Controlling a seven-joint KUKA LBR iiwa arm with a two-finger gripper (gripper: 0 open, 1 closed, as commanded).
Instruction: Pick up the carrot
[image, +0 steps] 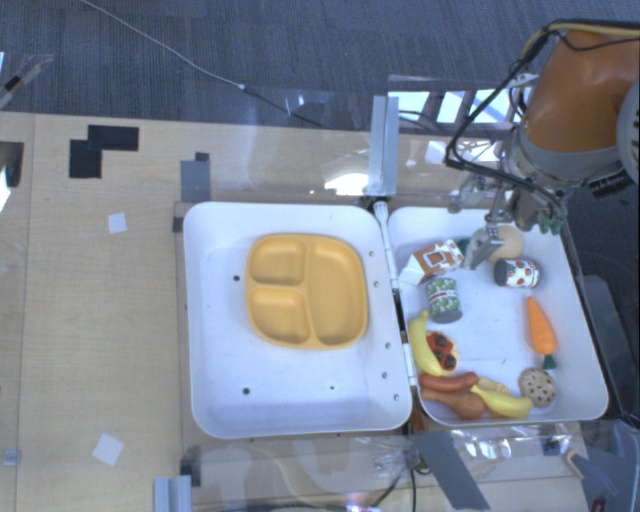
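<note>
The carrot (541, 326) is orange with a green stub at its near end. It lies along the right side of the right bin (590, 400), pointing away from me. My gripper (522, 228) hangs over the bin's far right corner, well behind the carrot and apart from it. It looks open, with nothing held. A pale rounded item (510, 241) lies just under it.
Around the carrot lie a small tin (517, 272), a green can (443, 298), a carton (437, 258), two bananas (432, 345), sausages (452, 382) and a cookie (537, 385). A yellow divided plate (305, 290) sits in the left bin (215, 400).
</note>
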